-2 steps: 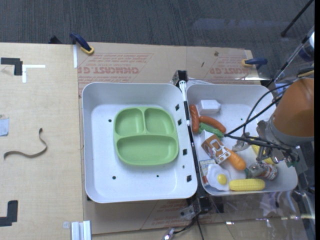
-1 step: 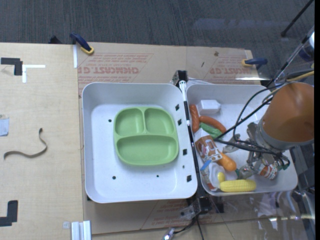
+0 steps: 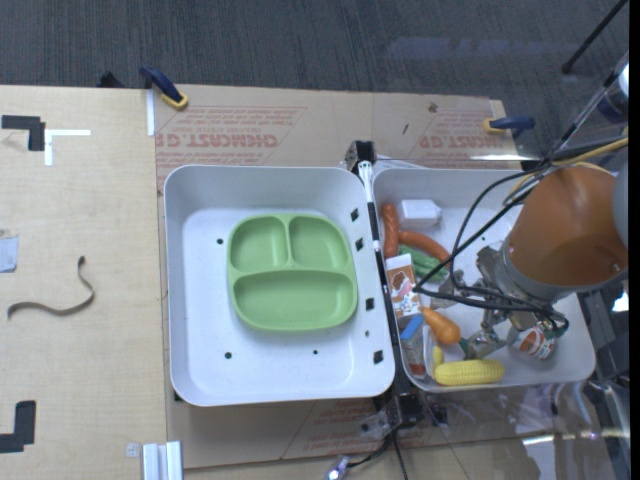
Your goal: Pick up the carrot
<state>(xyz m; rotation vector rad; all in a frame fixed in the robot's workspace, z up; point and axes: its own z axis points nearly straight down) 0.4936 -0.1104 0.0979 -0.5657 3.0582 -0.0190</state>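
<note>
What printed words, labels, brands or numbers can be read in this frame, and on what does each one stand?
"CHEMCAST GP": red print, mirrored and upside down, on the brown cardboard sheet under the two white bins; it repeats near.
Small red and white printed packet in the right bin: print too small to read.
Small white printed cup in the right bin: markings blurred.

My robotics lab bench.
Clamped cardboard sheet (image 3: 330, 128), two white bins (image 3: 190, 298), loose cables (image 3: 470, 288), toy food.
</note>
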